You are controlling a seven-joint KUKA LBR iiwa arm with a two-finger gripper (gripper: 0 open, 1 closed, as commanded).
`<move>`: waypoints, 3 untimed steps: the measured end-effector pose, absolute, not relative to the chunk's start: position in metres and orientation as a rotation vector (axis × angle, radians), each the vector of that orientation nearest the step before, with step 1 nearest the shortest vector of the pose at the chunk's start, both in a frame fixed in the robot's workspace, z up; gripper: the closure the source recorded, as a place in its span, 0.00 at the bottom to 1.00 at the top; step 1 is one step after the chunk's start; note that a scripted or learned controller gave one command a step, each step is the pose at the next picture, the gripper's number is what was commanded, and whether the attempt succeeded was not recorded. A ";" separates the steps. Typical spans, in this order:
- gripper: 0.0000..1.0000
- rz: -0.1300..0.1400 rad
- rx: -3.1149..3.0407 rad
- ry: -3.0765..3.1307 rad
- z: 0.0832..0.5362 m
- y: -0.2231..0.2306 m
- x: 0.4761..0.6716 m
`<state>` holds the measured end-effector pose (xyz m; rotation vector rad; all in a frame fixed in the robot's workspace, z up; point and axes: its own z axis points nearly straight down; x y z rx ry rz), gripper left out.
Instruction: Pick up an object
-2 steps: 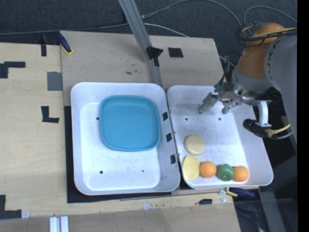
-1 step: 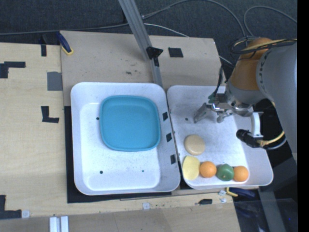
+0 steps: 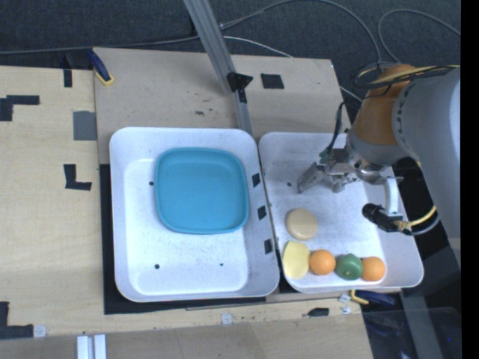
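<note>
Above right bin [image 3: 389,271], my claw [image 3: 323,178] hangs with fingers spread, pinching nothing. Beige stone [image 3: 302,223] lies nearer front rim than claw, apart from it. Along front rim: yellow lemon [image 3: 296,260], orange ball [image 3: 322,262], green piece [image 3: 348,266], second orange ball [image 3: 373,268]. Blue plate [image 3: 200,190] in left bin [image 3: 131,223], beside right bin. Judgement: nothing picked yet; descent, grip, lift all remain.

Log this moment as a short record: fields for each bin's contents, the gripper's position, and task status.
left bin: blue plate
right bin: beige round object, yellow object, two orange balls, green object
object layout: four in a row along the near edge, beige one just behind
gripper: over the right bin's far half, apart from the objects
task status: nothing picked up yet
</note>
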<state>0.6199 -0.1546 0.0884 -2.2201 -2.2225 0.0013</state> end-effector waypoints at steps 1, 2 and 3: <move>1.00 0.000 -2.222 -2.224 0.100 -0.155 0.621; 1.00 -0.003 -2.223 -2.224 0.149 -0.159 0.630; 1.00 -0.004 -2.223 -2.225 0.210 -0.154 0.634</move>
